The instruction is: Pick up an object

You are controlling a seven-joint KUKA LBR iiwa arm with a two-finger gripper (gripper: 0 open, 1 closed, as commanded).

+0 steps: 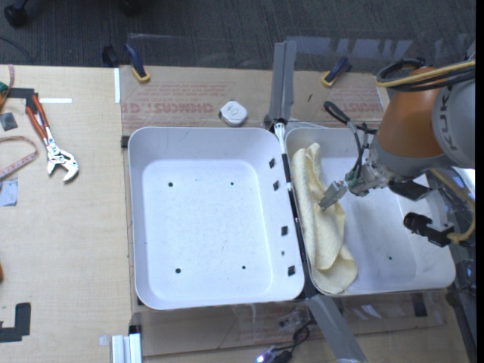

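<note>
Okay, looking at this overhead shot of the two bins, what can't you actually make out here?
- Whether the gripper has hold of the pale yellow cloth: too small and blurred in the camera view.
- The right white bin: its upper right part is covered by the grey and orange arm.
- The small round white object behind the left white bin: too small to identify.
</note>
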